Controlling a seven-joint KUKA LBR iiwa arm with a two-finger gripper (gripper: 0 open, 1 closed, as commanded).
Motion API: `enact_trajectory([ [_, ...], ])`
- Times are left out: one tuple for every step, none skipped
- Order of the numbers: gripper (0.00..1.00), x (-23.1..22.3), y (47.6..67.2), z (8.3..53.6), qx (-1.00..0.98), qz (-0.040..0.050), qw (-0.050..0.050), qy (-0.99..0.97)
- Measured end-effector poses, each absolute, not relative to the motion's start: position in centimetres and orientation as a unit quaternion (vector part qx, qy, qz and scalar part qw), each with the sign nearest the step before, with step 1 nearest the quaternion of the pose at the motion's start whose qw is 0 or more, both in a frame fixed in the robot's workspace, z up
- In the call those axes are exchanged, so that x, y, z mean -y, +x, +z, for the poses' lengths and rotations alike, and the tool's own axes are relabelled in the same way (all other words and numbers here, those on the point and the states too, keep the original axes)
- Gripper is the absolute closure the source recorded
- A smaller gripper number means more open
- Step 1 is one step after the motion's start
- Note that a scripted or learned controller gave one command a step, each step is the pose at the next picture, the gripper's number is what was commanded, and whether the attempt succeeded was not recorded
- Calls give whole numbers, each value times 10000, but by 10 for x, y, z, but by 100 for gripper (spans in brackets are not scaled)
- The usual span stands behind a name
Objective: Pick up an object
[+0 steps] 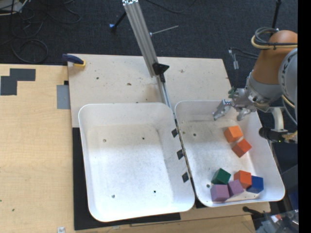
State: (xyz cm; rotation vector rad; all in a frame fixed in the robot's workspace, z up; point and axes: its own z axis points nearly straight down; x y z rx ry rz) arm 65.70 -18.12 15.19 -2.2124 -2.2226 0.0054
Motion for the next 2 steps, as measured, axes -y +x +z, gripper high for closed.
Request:
enact_trajectory([
  [0, 178, 654, 108, 7095, 21, 33, -7047],
  [0, 176, 654, 89, 7104, 15, 22, -7038],
])
